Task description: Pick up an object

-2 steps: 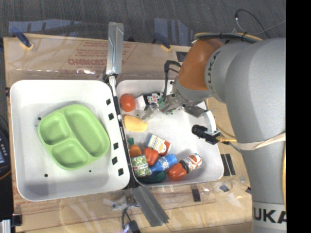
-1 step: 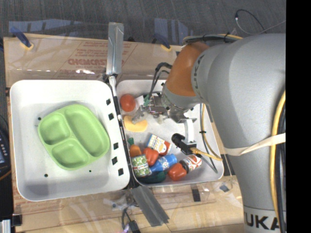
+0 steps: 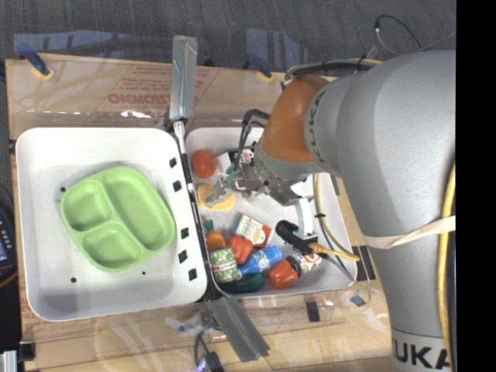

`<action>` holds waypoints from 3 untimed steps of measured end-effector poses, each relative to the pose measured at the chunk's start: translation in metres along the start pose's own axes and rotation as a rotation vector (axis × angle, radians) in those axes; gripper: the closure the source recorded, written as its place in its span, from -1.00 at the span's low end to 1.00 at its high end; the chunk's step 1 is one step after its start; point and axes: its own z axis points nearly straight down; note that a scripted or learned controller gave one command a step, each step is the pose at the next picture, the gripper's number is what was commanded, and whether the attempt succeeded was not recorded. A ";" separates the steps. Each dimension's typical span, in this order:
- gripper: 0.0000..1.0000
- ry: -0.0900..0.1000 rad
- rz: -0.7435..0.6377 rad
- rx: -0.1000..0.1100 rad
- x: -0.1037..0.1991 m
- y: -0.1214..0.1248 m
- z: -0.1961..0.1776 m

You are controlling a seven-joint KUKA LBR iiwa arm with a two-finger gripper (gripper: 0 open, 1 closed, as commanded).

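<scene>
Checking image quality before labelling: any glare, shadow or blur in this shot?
Camera view: sharp overall; soft glare on the clear plastic sheet behind the bins; the arm shades part of the right bin; the gripper is small and cluttered, hard to read; the green tray is evenly lit.

Bench on a dark carpeted floor

Grey ribbed carpet (image 3: 116, 2) fills the top of the view. The bench top (image 3: 93, 91) is pale wood under a clear plastic sheet printed with faint red lettering, held at the far corners by blue tape (image 3: 35, 62). Light falls evenly, with soft shadows.
</scene>
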 end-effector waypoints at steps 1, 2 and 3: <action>-1.00 -0.001 -0.134 -0.002 0.002 -0.043 0.000; -1.00 -0.003 -0.216 -0.005 -0.053 0.015 -0.002; -1.00 0.000 0.073 0.000 -0.011 0.002 0.000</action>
